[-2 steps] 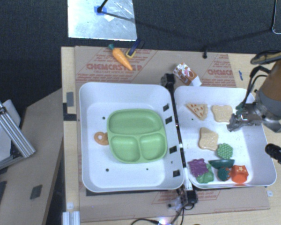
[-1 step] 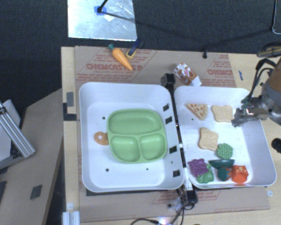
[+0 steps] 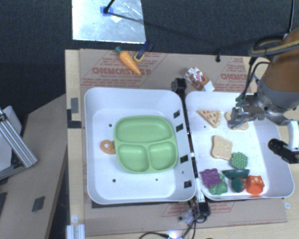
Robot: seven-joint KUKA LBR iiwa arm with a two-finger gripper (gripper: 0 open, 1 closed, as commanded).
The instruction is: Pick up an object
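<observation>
The gripper (image 3: 237, 118) is seen low in the right bin (image 3: 289, 183), toward its far side, with the metallic fingers pointed down at a pale flat item (image 3: 242, 126) lying on the bin floor. Whether the fingers are spread or closed cannot be told from this angle, and nothing is seen clamped between them. The pale item is partly covered by the gripper, so its shape cannot be made out.

Just left of the gripper, a triangular cheese wedge (image 3: 210, 117) with holes is noted, apart from the fingers. Nearer in the same bin, a toast slice (image 3: 221, 148) lies flat, with a green bumpy round piece (image 3: 238, 160) just to its right. Along the near edge of the right bin a cluster is recorded: purple grapes (image 3: 211, 176), a green leafy piece (image 3: 219, 187), a dark green piece (image 3: 235, 174) and an orange piece (image 3: 254, 184), set close together, some touching.

The grey arm (image 3: 284, 78) with its orange band is seen entering from the right, above the right bin's far right corner.

In the left bin (image 3: 97, 133), a green divided tray (image 3: 144, 143) sits near the middle, and a small brown pretzel (image 3: 107, 147) lies just left of it.

Outside the bins, on the far part of the bench, a toy carrot (image 3: 129, 61) and a small red-and-white packet (image 3: 197, 78) are noted, well apart from each other. Beyond the bench a silver sheet (image 3: 107, 14) lies flat.
</observation>
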